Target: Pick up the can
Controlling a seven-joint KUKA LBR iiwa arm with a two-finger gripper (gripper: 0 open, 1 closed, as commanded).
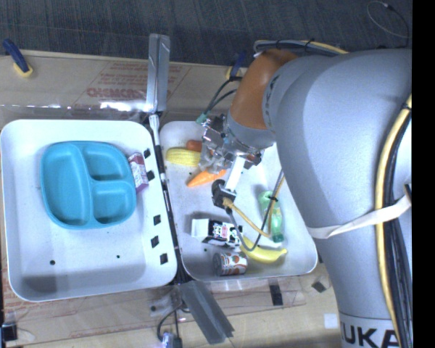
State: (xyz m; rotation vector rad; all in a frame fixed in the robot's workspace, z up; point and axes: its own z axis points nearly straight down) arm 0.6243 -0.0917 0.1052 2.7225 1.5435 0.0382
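The can (pixel 230 263) lies against the right bin's near wall (pixel 203 272), hemmed in by the banana (pixel 264 253) touching its right side and the black-and-white carton (pixel 216 231) just behind it. Left of the can the bin floor is bare. Farther back from the can, corn (pixel 182 156), carrot (pixel 201 179) and a green bottle (pixel 272 214) crowd the floor under the arm (pixel 326 136).

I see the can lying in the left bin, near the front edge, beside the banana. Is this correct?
Not quite. The camera view shows the can in the right bin, not the left one. The rest holds: it lies near that bin's front edge, beside the banana.
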